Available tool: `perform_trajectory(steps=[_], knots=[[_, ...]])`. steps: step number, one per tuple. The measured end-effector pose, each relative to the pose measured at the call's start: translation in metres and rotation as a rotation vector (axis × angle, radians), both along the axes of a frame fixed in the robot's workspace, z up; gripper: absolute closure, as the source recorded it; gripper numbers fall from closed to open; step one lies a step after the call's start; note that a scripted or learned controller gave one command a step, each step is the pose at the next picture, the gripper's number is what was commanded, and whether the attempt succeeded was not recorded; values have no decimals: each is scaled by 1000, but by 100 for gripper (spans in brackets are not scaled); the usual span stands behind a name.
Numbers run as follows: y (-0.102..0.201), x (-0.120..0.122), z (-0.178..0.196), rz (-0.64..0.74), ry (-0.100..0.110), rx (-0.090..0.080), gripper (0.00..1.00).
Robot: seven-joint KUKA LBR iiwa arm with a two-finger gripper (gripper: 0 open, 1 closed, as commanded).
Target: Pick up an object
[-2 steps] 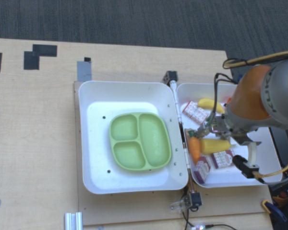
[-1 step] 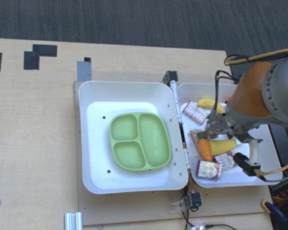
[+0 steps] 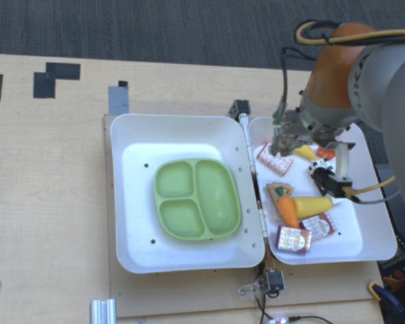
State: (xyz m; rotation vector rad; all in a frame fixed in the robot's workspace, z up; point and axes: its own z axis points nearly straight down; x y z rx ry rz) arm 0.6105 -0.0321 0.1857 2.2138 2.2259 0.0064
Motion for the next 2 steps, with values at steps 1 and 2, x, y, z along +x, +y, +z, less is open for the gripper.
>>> perform_trajectory(steps=[1, 2], knots=[[-1, -1, -1, 0, 2, -1, 0], [-60, -59, -30, -3, 4, -2, 0]])
